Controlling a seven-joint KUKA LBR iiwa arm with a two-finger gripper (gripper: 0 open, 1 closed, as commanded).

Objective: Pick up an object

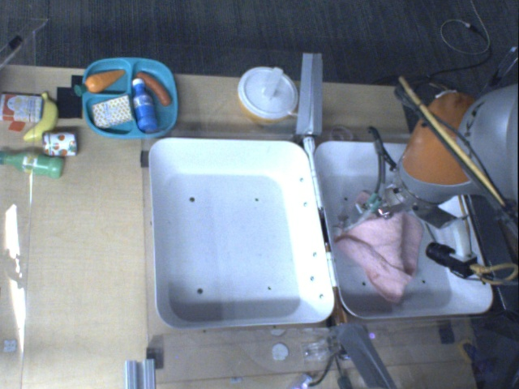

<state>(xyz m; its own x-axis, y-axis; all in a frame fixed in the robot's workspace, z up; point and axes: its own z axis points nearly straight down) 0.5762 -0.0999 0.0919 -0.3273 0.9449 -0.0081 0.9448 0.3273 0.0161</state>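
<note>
1. Fingers of the gripper [379,205] sit low in the right bin [349,156], at the upper edge of the pink cloth [381,254]; I cannot tell whether they are apart or together.
2. The pink cloth lies crumpled on the floor of the right bin, towards its near side, just below the gripper.
3. The arm [438,156] reaches in from the right, its orange band above the bin's far right corner.
4. The left bin [235,233] sits beside the right one, their rims touching.
5. On the table [81,258], behind the left bin, stand a blue divided plate [166,96] of toy food and a white lidded cup [268,94].
6. A banana [45,118], a small can [59,143] and a green bottle [32,164] lie at the far left.
</note>
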